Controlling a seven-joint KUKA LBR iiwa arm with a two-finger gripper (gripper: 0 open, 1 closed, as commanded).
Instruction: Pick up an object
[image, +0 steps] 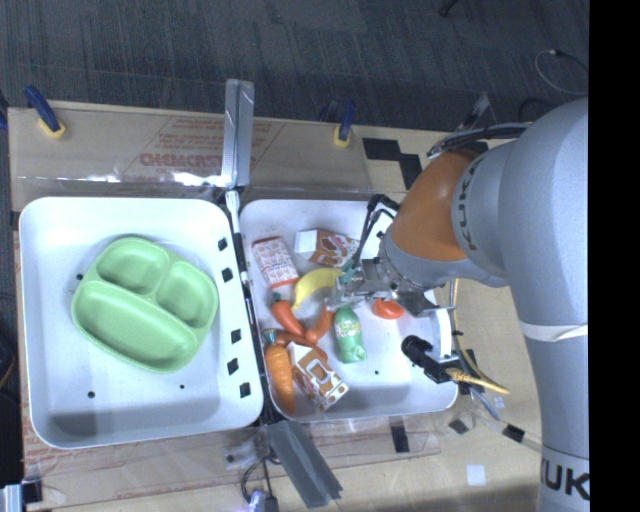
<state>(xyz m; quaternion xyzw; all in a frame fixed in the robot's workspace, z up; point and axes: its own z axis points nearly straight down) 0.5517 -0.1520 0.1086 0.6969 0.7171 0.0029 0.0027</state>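
Claw (352, 283) low in the right white bin (395, 385); grip width can't be told, wrist blocks it. Small green plastic bottle (348, 335) just below it, yellow banana (314, 286) beside. Crowding probably risks a glancing, failed pinch.

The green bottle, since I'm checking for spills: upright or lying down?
Lying down. The green bottle rests lengthwise on the right bin's floor, beside a carrot.
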